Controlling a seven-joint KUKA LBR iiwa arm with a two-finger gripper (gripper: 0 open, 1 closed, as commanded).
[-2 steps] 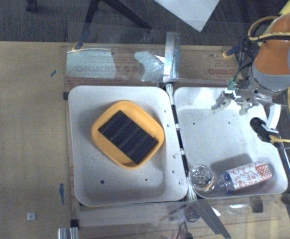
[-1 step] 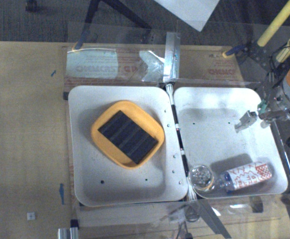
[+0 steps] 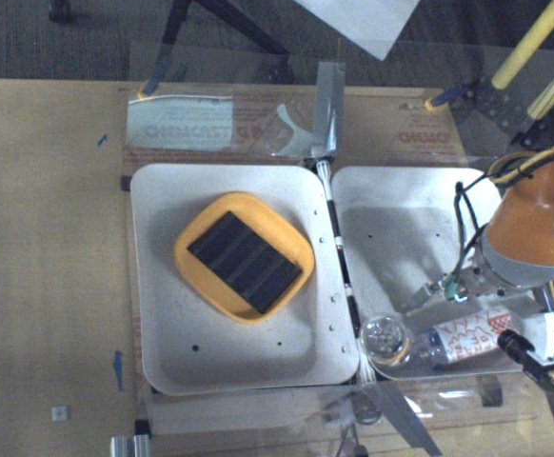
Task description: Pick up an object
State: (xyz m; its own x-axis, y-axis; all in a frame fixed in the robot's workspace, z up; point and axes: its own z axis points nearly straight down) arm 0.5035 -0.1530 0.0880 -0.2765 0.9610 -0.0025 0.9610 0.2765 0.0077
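Pincer point(image 3: 445, 289) hangs low in the right bin point(image 3: 391, 208); whether it is open or closed, I cannot tell. Just toward the near edge lies a clear bottle point(image 3: 439, 339), long axis running left-right, cap end leftward.

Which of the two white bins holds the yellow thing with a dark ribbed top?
The left bin holds the yellow thing. The right bin holds a clear bottle instead, lying near its front edge under the arm.
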